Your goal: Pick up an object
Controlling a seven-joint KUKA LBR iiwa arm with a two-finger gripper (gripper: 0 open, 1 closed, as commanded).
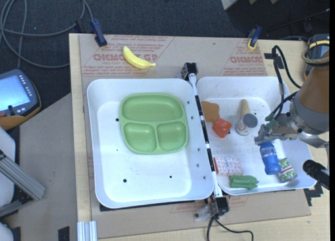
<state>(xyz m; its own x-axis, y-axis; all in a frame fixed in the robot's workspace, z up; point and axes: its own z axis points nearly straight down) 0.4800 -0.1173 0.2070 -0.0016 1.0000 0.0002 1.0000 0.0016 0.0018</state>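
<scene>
Blue bottle lies flat in right bin, long axis running near-to-far — just below gripper. Jaw opening — can't tell.

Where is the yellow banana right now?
The banana lies on the cardboard bench top, outside both bins, just beyond the far edge of the left bin that holds the green divided plate.
</scene>
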